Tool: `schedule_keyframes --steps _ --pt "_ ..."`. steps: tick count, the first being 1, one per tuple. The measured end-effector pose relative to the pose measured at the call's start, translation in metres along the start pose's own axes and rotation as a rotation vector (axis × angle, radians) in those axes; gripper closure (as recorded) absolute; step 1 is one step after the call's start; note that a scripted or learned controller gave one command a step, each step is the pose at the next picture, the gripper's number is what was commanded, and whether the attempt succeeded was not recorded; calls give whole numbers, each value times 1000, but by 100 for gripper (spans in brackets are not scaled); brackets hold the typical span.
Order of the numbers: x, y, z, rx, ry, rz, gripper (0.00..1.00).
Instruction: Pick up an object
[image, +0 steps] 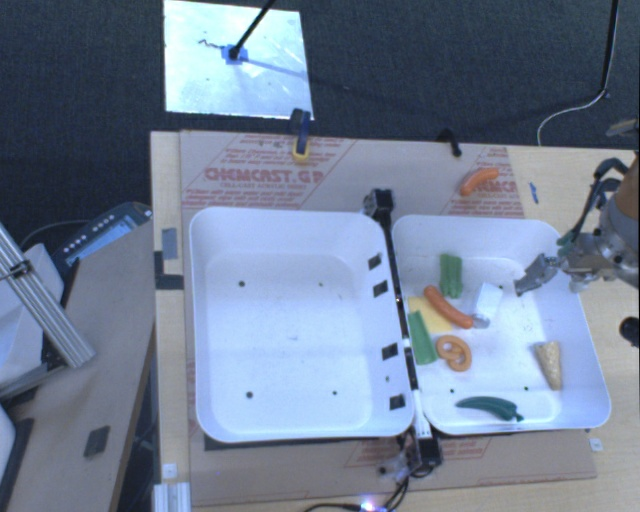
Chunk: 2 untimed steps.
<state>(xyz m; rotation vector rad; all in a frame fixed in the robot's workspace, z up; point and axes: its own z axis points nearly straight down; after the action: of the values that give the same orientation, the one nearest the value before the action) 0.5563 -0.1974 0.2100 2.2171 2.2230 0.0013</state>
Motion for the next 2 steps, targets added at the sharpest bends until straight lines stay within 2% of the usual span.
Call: schedule_keyframes --steps 1,2 --pt "43 14 125 9 5 -5 0" --pt "23 94 124 -8 -2 -5 0"
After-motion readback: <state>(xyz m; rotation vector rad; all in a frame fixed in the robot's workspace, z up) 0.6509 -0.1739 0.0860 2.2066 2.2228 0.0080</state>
